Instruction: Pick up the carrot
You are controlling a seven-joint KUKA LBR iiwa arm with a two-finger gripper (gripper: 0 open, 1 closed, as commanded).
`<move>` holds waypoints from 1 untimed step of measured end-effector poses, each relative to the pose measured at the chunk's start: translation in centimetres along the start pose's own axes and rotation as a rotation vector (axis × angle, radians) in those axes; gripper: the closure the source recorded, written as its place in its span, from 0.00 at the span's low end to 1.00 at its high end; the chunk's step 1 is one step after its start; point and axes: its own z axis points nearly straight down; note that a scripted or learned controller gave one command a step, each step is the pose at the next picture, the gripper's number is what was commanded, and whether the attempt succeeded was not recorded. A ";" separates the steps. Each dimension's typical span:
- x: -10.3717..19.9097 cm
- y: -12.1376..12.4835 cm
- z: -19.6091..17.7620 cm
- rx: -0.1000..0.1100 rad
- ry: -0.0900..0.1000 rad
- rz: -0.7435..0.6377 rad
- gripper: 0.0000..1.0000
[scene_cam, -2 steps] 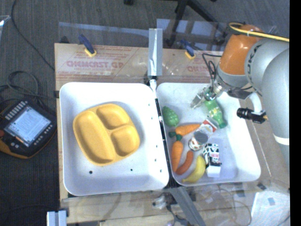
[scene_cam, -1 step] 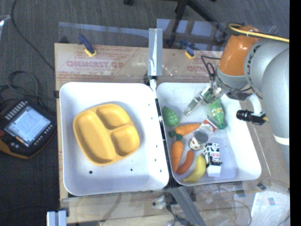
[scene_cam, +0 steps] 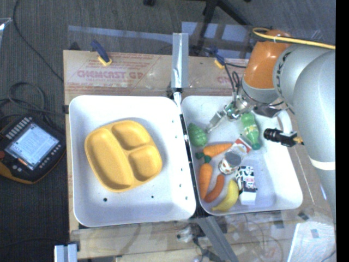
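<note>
Below and slightly left of the two-finger gripper [scene_cam: 232, 112], the orange tapered carrot with a green stem end [scene_cam: 217, 149] is seen lying crosswise in the right-hand shallow white bin [scene_cam: 283, 192], apart from the fingers. Whether the fingers are spread or pressed together cannot be told; nothing is seen between them. Just left of the carrot's stem end, a green leafy plastic vegetable [scene_cam: 197, 135] is found. Right of the fingers, a light green plastic item [scene_cam: 250, 127] rests. Further below, a second orange carrot-shaped toy [scene_cam: 204, 179], a yellow plastic banana [scene_cam: 229, 196] and a small black-and-white carton [scene_cam: 247, 178] are gathered. Well to the left, a yellow three-compartment plate [scene_cam: 124, 154] is set in the left-hand shallow white bin [scene_cam: 82, 201].
</note>
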 end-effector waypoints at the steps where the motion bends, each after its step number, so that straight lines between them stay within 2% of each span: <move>1: 1.2 0.4 -0.1 0.010 -0.002 -0.139 0.00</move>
